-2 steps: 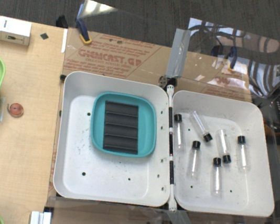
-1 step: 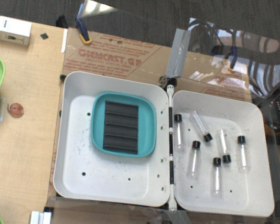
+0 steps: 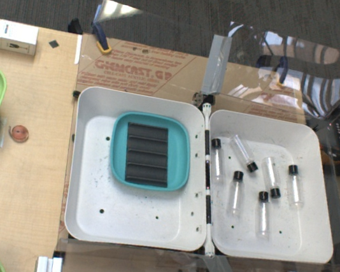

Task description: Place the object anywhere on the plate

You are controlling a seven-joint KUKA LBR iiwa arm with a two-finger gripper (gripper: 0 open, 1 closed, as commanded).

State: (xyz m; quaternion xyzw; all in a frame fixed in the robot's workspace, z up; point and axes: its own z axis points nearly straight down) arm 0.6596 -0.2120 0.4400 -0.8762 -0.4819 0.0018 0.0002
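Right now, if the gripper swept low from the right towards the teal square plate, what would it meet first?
Likely the right white bin's wall, then the clear black-capped tubes inside it; height is unclear.

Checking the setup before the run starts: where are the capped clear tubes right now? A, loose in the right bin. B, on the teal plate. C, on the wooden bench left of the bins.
A: the clear tubes lie scattered in the right bin, while the teal plate sits in the left bin.

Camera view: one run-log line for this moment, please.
teal square plate: left white bin | clear black-capped tubes: six loose, right white bin | plate: no tube
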